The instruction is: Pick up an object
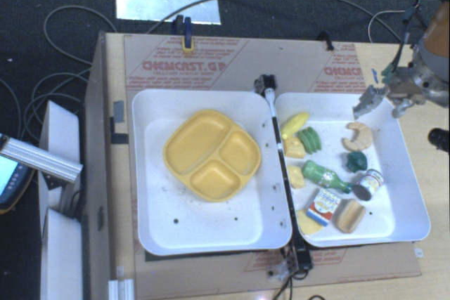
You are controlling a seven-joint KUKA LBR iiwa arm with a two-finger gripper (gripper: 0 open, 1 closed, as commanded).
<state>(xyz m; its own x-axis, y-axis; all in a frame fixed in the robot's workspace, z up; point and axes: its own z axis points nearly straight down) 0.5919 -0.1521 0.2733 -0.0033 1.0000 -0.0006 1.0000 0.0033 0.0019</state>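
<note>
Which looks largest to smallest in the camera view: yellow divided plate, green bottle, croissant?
1. Yellow divided plate, by far the largest.
2. Green bottle.
3. Croissant, close to the bottle, so this order is unsure.

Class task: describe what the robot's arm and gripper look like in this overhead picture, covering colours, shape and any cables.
At the picture's right edge, the arm's end looks tan to orange, with a grey metal wrist block below it. The gripper has two pale grey fingers with angular tips. Thin dark cables run down beside the arm, and a small blue patch sits near the wrist. Much is blurred.
</note>
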